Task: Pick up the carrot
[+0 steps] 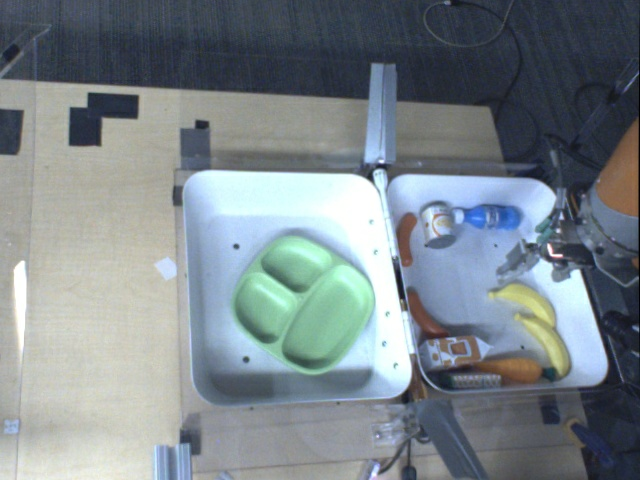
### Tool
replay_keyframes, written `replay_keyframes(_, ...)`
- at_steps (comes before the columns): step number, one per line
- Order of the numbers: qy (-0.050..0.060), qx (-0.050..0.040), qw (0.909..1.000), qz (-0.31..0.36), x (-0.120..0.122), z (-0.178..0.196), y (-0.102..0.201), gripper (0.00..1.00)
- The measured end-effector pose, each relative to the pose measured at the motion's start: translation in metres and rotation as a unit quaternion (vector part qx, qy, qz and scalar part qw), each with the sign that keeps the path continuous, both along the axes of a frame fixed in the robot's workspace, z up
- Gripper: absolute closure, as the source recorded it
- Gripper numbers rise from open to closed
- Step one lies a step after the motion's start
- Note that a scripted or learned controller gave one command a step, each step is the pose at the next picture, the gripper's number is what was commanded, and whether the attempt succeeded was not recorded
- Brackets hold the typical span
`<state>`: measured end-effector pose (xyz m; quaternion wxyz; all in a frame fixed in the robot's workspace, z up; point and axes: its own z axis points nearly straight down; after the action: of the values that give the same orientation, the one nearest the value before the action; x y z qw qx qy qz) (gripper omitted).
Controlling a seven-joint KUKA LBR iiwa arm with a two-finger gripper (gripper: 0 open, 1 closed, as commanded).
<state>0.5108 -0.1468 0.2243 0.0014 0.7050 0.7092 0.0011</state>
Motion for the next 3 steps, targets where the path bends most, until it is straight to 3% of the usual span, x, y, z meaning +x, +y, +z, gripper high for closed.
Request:
replay_keyframes(1,0.0,0.0,0.9979,0.065,0.014,-0.07,-0.002,0.0)
replay_keyframes(2,-0.006,-0.0014,0.9989,0.048,-0.019,-0.134,0.045,0.0)
replay_keyframes(3,-0.001,-0.0014,0.9692,0.246,0.014,-0.062,0.008,0.0)
